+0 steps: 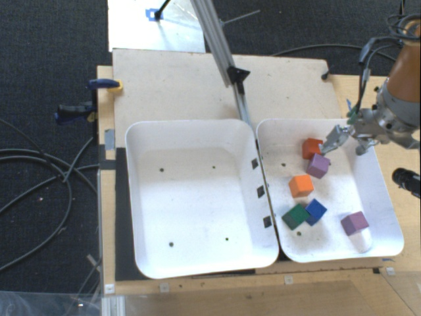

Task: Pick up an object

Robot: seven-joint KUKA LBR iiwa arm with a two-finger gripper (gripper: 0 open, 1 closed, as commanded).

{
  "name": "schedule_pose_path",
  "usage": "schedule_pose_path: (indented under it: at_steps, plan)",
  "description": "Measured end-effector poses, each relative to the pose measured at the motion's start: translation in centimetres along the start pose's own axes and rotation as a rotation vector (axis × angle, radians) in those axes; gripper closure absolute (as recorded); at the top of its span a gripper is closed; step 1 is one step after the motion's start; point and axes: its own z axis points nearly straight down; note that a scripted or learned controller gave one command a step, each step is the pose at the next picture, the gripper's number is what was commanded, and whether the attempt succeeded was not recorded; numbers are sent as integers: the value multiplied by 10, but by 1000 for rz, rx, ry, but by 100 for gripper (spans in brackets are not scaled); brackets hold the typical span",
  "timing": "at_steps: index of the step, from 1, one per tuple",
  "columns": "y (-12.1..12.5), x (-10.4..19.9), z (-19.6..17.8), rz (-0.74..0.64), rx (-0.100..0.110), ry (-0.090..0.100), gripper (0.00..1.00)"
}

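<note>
The right bin holds several small blocks: a red-orange cube, a purple cube just in front of it, an orange cube, a green cube touching a blue cube, and another purple cube beside a white cylinder. My gripper hangs over the bin's back right part, just right of the red-orange and purple cubes. It is open, with nothing between its fingers.
The left bin stands beside the right one, with black tabs along the shared wall. A slanted metal pole crosses the back of the bench. A blue-and-yellow clamp sits at the bench's left edge.
</note>
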Motion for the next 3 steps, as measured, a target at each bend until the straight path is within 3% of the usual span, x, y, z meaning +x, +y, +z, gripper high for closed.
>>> schedule_pose_path:
  at_steps: [1, 2, 3]
  plan:
    - [-14, 5, 135, 2, 9, 1, 0]
    - [28, 20, 104, -4, -4, -1, 0]
    - [-24, 25, 191, 3, 9, 1, 0]
